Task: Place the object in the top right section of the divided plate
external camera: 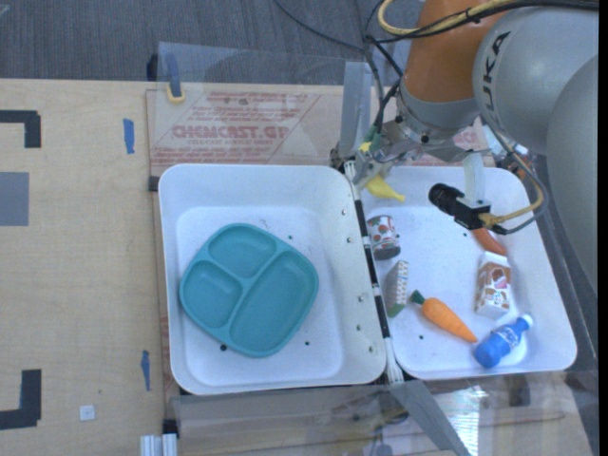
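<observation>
Big grey arm [518, 74] reaching in from the right, orange band up high, and it's parked over the far side of the table [76, 255]. Two white bins sit side by side: the left bin [190, 198] carries the teal divided plate [249, 288] near its middle, turned at a slant, nothing in its sections yet. The right bin [551, 350] has all the clutter. Along its near edge lie a blue bottle [501, 342] and a carrot [446, 319], a small carton [493, 288] sits toward its right edge, and a little printed can [382, 234] stands against its left wall. And there's the tool [378, 160], low at that bin's far left corner, right above a small yellow piece [385, 189], banana-like. That looks like the object in play, though which item is meant is my guess. Is the tool clenched or released? Can't tell, the wrist and cables crowd it. The yellow piece reads as a light toy, probably smooth, curved plastic, so it could squirt out of a pinch. Best bet is a grip across its thick middle, square to the curve. It's tucked close to the bin wall, so room to come down on it is tight.
</observation>
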Controlling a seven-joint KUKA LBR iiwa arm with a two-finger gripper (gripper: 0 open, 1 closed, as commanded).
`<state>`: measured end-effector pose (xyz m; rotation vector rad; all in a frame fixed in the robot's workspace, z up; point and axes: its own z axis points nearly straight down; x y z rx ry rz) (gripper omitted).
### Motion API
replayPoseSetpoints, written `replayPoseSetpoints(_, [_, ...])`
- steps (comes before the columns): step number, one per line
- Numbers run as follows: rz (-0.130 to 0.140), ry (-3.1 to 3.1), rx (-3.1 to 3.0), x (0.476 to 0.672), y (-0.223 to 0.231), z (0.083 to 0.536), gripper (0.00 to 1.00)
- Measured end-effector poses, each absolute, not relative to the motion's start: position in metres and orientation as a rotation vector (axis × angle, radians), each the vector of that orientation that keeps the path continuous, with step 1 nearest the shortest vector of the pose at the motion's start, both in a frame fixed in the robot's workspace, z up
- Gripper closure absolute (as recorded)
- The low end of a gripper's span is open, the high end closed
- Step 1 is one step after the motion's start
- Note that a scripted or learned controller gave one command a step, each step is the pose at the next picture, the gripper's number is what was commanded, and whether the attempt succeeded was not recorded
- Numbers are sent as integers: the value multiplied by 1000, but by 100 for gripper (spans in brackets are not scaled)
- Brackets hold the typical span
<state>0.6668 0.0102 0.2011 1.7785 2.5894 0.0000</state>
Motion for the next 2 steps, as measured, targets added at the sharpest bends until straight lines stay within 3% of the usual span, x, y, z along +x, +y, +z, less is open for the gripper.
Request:
replayPoseSetpoints(1, [0, 2514, 1885, 586, 71, 207, 100])
replayPoseSetpoints(2, [2, 2571, 1802, 610, 136, 248, 100])
